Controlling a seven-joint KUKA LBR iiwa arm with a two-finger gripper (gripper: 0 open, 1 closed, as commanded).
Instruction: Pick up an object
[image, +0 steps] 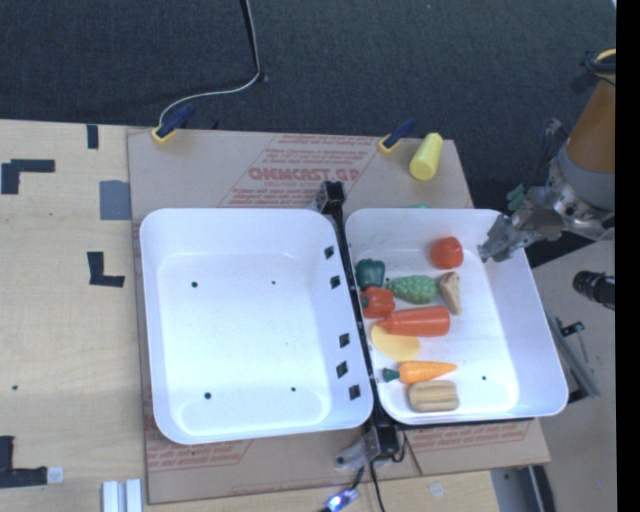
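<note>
Two white bins sit side by side on a sheet of cardboard (300, 175), and all the toy food is piled in the right bin (520, 330); the left bin (240, 330) is just bare white plastic with a few dark dots. In the right one, a red tomato (446, 251) sits toward the far side, closest to the arm. Left of it there's a dark green pepper (370, 271) by the divider, with a bumpy green veggie (414, 290) next to it and a tan wedge (451, 292) touching that one's right end. Just nearer is a small red piece (377, 301) up against a long red sausage-looking thing (415, 321), then a yellow slice (395, 345), then a carrot (424, 371) with its green end pointing left, and a tan bread-like chunk (433, 397) at the near edge. The gripper (497, 245) hangs over the far right rim of the right bin, just right of the tomato and not touching any of the food. Honestly can't tell whether the jaws are spread or closed from this angle, too dark and small. A yellow cylinder (426, 156) lies outside the bins on the cardboard at the far side, beside a blue clamp (398, 134).
</note>
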